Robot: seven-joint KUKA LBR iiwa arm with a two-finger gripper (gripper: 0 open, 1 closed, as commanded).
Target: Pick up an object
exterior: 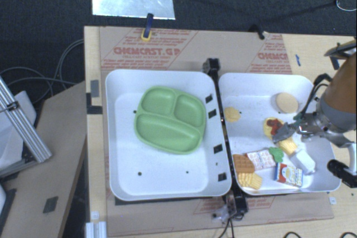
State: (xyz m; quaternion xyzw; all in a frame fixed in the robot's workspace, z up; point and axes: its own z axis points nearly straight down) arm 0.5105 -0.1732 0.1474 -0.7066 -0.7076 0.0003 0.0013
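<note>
arm [340,95] is in from the right, gripper [285,131] low over the right bin [251,86], right at the cluster of toy food. jaws – cannot tell if apart or together, the tip blurs into the items under it, and nothing is visibly between them.

candidate objects all sit in the right bin: red-and-yellow piece [271,126] just beside the tip, yellow block [288,146] and green piece [275,153] just below it, round tan bun [286,102] above, small yellow-orange item [232,115] near the bin's left wall, waffles [245,171], cards [261,159] and a small carton [289,175] along the front. left bin [120,136] holds the green divided plate [169,120], well apart from the gripper.

risks, my read:
- pieces touch each other, so a close could pinch two or wedge on an edge and slip
- small rounded shapes may squirt out sideways
- descent onto a piece instead of around it – just pushes it
</note>
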